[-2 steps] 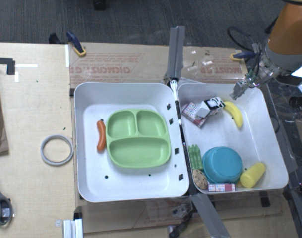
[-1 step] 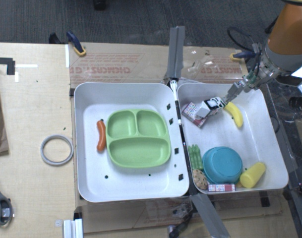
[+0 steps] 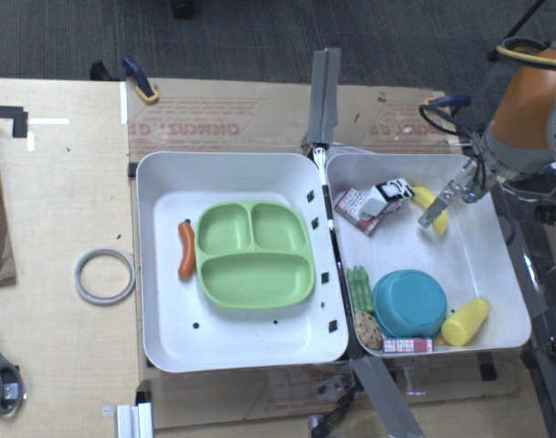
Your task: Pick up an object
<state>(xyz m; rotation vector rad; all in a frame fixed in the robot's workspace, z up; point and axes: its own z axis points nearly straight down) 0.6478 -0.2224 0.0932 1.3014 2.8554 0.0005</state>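
Right now the claw [image 3: 439,210] sits low over the far end of the right bin [image 3: 506,272], closed on a small yellow piece [image 3: 427,197] that shows between its fingers. Just left of it lie a black-and-white toy [image 3: 393,192] and a pink carton [image 3: 354,208]. Nearer the camera from the claw sit a blue bowl [image 3: 410,302] and a yellow bottle [image 3: 465,322]. Well to its left, the other bin [image 3: 159,272] holds a green divided plate [image 3: 255,254] beside an orange sausage [image 3: 185,248].

Open floor right of blue bowl [image 3: 410,303]
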